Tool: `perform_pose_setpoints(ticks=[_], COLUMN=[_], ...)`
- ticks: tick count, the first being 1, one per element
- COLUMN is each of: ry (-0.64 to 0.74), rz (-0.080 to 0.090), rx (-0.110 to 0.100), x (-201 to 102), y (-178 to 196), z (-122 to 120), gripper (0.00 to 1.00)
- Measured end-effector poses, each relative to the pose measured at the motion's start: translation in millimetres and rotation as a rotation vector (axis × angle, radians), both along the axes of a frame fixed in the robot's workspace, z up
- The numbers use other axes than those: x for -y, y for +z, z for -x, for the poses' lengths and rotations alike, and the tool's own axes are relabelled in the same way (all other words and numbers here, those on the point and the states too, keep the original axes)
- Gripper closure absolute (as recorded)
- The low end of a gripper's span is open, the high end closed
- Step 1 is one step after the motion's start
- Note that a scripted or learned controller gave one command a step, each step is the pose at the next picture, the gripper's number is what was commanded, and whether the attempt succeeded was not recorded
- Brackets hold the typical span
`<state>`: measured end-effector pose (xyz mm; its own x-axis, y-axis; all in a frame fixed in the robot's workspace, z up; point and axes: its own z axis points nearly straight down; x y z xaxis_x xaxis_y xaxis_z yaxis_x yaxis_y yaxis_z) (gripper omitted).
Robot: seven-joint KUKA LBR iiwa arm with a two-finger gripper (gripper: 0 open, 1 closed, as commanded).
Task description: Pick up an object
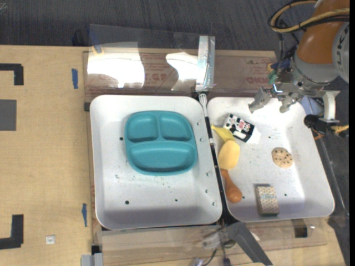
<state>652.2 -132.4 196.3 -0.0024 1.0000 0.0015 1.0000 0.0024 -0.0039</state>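
— Where's the claw [273, 100] sitting right now?

— Up over the far edge of the right bin [316, 148], above the rim. Its two fingers are spread wide with nothing between them, so it carries nothing.

— And what could it go for?

— Everything loose lies in that right bin. A cookie [282, 157] lies alone on bare white floor, well apart from the rest. A small patterned block [267, 198] stands near the front wall. Against the left wall there's a cluster: a black and white card-like thing [240, 127], a yellow pear-shaped fruit [228, 153] just below it, and an orange carrot-like piece [231, 189] below that, tucked near the divider.

— Why hang there with the fingers spread?

— My guess is it's staged for a descent; wide fingers can straddle whatever it drops onto. The black and white piece is nearest to it.

— The left bin [105, 165]?

— It holds a teal divided plate [161, 142], lying flat in the middle. Too broad and flat for those fingers, I'd judge.

— Easiest pick?

— Probably the cookie or the block, since each has room on both sides. The cluster by the wall looks cramped; a finger could jam against the rim.
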Motion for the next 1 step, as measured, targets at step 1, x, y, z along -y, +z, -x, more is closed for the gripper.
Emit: perform_pose_setpoints(ticks=[1], ry=[0.186], rz=[-0.001], rx=[-0.002], x=[-42.7], y=[-78.5], z=[17.0], gripper=[0.0])
